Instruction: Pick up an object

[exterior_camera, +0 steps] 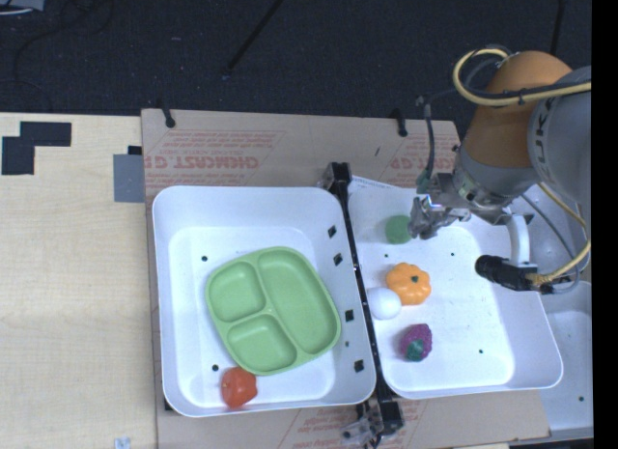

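The right bin (502, 341) holds a small green object (397, 229), an orange pumpkin-like toy (409, 283), a white ball (385, 304) and a purple and green object (416, 342). My gripper (425, 221) hangs over the bin's far left part, just right of the green object and above the orange toy. Nothing shows between its fingers. The grey arm with its orange band (517, 109) reaches in from the upper right.
The left bin (183, 244) holds a green divided plate (272, 309) and a red-orange object (238, 386) at its near edge. A black divider (352, 273) separates the bins. Cables (536, 273) hang by the arm at the right.
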